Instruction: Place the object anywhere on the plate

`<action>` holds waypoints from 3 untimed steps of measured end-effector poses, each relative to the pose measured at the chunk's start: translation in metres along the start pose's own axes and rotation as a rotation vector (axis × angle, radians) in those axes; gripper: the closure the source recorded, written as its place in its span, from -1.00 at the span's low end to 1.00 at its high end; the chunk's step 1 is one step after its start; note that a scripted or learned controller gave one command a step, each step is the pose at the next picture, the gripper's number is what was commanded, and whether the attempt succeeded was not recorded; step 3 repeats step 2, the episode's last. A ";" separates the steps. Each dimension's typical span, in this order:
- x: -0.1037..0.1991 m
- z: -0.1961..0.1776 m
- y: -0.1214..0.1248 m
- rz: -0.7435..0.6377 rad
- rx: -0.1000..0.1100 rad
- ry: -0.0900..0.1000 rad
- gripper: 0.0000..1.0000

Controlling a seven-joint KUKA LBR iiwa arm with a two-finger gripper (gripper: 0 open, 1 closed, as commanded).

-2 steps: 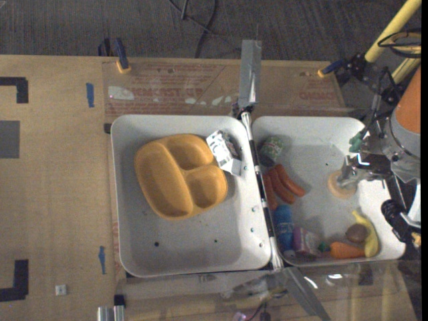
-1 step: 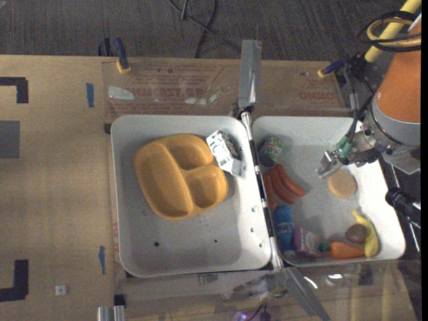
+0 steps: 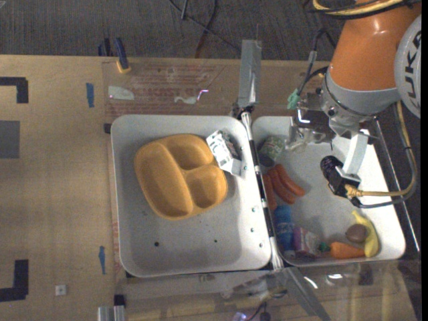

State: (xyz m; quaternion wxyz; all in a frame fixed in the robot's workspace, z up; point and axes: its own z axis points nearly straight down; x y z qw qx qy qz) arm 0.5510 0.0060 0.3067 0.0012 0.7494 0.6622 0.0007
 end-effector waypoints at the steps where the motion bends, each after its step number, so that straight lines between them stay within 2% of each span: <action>1: 0.030 -0.059 -0.031 -0.180 -0.001 0.000 1.00; 2: 0.027 0.024 -0.016 -0.430 0.003 0.001 1.00; 3: 0.027 0.024 -0.016 -0.430 0.003 0.001 1.00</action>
